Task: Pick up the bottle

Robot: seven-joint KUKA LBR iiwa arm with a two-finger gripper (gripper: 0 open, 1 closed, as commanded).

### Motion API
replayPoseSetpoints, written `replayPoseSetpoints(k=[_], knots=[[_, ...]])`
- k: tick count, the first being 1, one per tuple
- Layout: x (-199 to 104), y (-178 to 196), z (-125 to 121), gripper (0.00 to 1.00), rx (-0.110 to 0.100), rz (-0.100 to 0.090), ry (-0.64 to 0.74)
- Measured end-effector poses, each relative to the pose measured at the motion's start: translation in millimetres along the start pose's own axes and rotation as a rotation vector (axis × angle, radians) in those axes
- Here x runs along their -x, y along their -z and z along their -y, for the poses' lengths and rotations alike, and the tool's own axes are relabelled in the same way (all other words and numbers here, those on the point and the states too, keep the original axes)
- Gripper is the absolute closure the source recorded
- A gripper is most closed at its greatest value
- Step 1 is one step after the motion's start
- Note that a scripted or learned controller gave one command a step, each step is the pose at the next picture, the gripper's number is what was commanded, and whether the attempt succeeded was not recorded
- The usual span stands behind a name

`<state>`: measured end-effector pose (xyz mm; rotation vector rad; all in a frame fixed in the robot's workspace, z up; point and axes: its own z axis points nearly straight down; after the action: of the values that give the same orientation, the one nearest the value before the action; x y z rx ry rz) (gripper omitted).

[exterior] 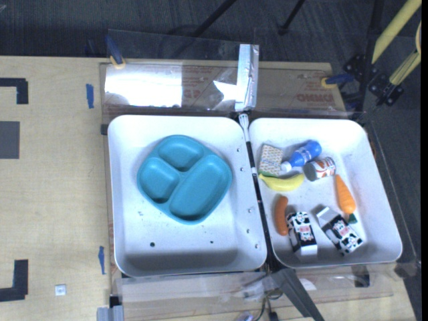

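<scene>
1. Gripper: I cannot tell whether it is apart, together or clamped on anything, and nothing here suggests it holds the bottle.

2. The bottle (302, 155) is blue with a white neck end. It lies on its side in the back half of the right bin (382, 179), tilted so its blue end points up and to the right.

3. Close neighbours crowd it. A small can (319, 169) sits just beside its lower right, a banana (281, 182) lies just below its white end, and a patterned packet (270, 157) lies to its left, near or touching it.

4. Farther out in the same bin are a carrot (345, 196) along the right, a second orange piece (281, 215) near the divider, and two cow-patterned cartons (302, 231) (344, 235) toward the front.

5. Progress, as I judge it: the pick has not begun. The bottle rests on the bin floor, so the approach, grasp and lift all remain to be done. The tight cluster may make a clean grasp awkward.

6. The left bin (127, 179) holds a blue divided plate (184, 178), well apart from the bottle.

7. Surface and room: both bins sit on a pale wooden bench (53, 179) with dark tape marks along its left side. A clear panel (177, 85) edged with silver tape lies behind the bins. Beyond is dark carpet (134, 5), with black stand legs and a yellow bar (400, 15) at the upper right.
</scene>
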<state>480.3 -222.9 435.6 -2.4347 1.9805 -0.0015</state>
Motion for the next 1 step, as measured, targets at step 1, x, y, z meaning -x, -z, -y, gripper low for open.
replayPoseSetpoints(k=[1], knots=[[17.9,-58.0,28.9,1.0,0.001,0.001,-0.007]])
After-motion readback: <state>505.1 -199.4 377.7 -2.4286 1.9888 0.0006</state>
